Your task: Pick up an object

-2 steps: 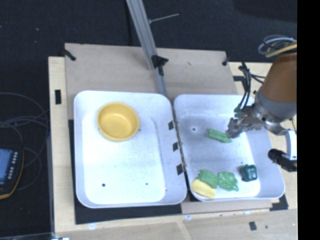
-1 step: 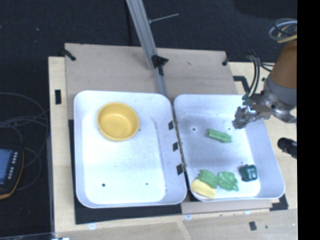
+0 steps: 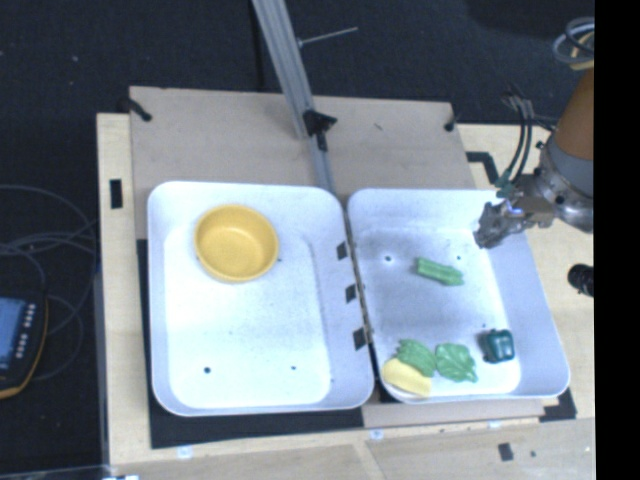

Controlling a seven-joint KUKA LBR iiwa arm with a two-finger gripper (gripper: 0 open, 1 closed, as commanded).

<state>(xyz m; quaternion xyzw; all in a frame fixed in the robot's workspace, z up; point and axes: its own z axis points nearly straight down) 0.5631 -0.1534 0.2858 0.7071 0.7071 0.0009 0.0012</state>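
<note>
Gripper (image 3: 492, 230) at right bin's (image 3: 520, 268) upper right edge, above rim; finger state indeterminate at this size, nothing visible in grasp. Nearest candidate: green pod (image 3: 439, 271), lying on bin floor just left and below gripper, apart from it. Further off, along front wall: dark green block (image 3: 496, 345), leafy green piece (image 3: 455, 361), green-and-yellow piece (image 3: 410, 368). Left bin (image 3: 180, 368) holds yellow bowl (image 3: 236, 243). Progress judged: approach stage; descent, grasp, lift all remaining.

Arm (image 3: 572, 158) cut off at the right edge, hand (image 3: 492, 226) too blurred to read, dark green object (image 3: 496, 345) too small to identify
</note>
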